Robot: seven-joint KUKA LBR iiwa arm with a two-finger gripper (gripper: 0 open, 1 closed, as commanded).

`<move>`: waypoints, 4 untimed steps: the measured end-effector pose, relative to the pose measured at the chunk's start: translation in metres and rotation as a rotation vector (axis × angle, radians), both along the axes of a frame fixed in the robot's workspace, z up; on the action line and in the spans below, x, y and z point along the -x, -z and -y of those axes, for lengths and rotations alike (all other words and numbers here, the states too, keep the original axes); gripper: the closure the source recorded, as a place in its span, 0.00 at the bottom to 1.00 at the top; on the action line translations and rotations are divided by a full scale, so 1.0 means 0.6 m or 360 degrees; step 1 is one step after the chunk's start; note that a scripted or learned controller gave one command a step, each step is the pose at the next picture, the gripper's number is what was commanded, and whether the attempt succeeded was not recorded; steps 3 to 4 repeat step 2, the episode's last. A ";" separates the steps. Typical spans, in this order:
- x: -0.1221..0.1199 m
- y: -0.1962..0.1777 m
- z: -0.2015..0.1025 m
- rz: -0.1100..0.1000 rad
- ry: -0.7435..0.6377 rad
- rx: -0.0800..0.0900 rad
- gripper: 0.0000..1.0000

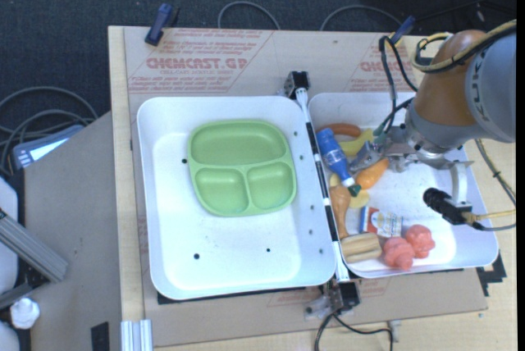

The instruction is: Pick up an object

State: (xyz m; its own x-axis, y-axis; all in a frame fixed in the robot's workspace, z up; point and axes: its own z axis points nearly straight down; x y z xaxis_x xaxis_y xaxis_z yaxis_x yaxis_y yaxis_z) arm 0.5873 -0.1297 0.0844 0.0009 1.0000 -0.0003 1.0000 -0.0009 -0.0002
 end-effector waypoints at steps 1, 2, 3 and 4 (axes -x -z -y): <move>-0.001 -0.017 0.000 0.0004 0.0000 0.0001 1.00; 0.010 -0.168 -0.136 0.0003 -0.0004 -0.0001 1.00; 0.010 -0.168 -0.136 0.0003 -0.0004 -0.0001 1.00; 0.010 -0.168 -0.136 0.0003 -0.0004 -0.0001 1.00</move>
